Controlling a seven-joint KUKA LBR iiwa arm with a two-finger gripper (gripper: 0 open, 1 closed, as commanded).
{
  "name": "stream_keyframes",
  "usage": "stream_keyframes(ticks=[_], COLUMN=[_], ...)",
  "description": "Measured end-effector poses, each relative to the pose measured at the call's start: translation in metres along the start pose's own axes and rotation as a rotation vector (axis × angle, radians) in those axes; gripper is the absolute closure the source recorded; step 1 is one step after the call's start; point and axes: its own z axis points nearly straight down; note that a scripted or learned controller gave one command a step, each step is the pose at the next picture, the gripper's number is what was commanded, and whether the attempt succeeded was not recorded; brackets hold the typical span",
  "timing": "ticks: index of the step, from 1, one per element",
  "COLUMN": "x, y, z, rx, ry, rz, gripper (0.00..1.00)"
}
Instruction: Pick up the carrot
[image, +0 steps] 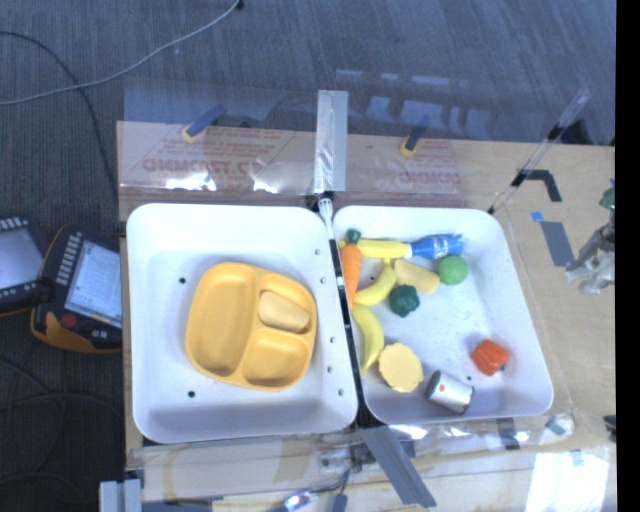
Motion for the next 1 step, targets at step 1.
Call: stream_keyframes(ticks=[1], x=[0.0083], y=[-0.0041], z=[0.0184], rx=[-0.001], ry=[0.000], rz=[-0.182], gripper=[1.00])
